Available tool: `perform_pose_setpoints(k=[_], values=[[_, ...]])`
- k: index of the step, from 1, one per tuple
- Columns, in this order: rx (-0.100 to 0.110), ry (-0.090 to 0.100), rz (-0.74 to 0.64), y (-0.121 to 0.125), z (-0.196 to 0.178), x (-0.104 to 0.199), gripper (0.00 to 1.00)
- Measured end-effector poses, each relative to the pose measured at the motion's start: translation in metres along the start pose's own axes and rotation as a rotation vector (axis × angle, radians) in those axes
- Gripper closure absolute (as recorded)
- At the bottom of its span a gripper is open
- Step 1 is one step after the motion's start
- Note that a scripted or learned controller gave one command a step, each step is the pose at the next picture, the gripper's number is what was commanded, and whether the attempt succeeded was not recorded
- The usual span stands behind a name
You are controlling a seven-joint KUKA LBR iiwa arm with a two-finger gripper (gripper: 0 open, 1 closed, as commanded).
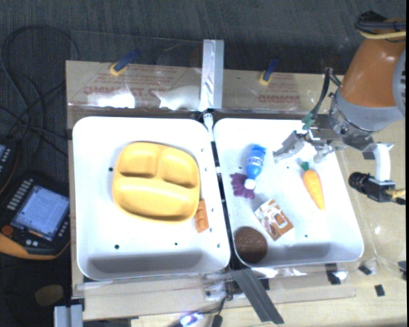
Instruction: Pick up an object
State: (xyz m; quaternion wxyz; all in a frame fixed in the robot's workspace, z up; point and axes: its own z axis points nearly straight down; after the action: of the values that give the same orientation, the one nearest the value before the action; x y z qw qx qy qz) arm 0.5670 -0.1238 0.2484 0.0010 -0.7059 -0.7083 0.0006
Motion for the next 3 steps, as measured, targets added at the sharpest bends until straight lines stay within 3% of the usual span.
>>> perform_pose_setpoints(k=[1,2,3], values=[[0.001,-0.003,0.029,-0.013,0.061,-0.101,0.00],[-0.002,-0.001,-0.333,0.024,0.094,-0.068,0.00],[-0.005,0.000,-0.389,0.029,0.153,-0.092,0.00]])
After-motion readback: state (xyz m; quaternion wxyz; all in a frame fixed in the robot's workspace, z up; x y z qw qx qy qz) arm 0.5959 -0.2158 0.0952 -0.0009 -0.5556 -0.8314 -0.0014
